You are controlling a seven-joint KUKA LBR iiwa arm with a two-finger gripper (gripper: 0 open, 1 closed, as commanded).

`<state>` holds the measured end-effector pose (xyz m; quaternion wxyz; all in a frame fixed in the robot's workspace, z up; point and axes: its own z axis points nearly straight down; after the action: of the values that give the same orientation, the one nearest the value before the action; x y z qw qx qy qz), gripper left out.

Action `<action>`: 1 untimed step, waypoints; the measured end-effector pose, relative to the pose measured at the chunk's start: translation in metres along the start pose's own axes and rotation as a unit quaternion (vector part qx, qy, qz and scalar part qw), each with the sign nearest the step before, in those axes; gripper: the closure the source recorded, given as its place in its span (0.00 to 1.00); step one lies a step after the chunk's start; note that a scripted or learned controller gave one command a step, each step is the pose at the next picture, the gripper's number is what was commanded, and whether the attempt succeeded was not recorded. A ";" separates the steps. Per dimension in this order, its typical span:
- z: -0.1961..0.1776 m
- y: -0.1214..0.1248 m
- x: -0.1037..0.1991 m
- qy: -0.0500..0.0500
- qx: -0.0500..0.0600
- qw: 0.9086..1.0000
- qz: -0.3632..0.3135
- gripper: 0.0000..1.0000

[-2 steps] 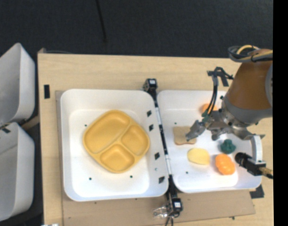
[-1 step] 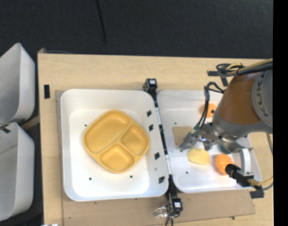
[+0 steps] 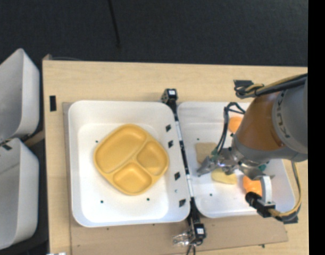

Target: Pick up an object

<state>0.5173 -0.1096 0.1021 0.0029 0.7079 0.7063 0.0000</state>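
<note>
Down in the right bin, the gripper is seen low over the white floor, reached in from the right beneath the arm with its orange band. Whether the gripper is spread or closed cannot be told: the metal parts at its tip are small and partly covered by the wrist, and nothing can be made out clamped there.

Just to the right of the tip and slightly below it, a pale yellow piece is laid flat on the bin floor, close against the gripper's underside; whether it is touched cannot be told. Just above the tip, a tan flat patch is seen on the floor, partly covered by the gripper. Further right and lower, an orange object is found beside the pale yellow piece, half hidden under the wrist. Up and to the right of the tip, a second orange object is partly visible behind a black cable and the arm.

Well to the left of the tip, across the divider between the bins, a yellow plate with three compartments is laid flat in the middle of the left bin, well apart from the gripper.
</note>
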 end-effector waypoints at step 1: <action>-0.015 0.003 -0.001 0.000 -0.005 1.000 0.005 1.00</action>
<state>0.5205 -0.1108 0.1169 0.0064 0.7113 0.7029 0.0035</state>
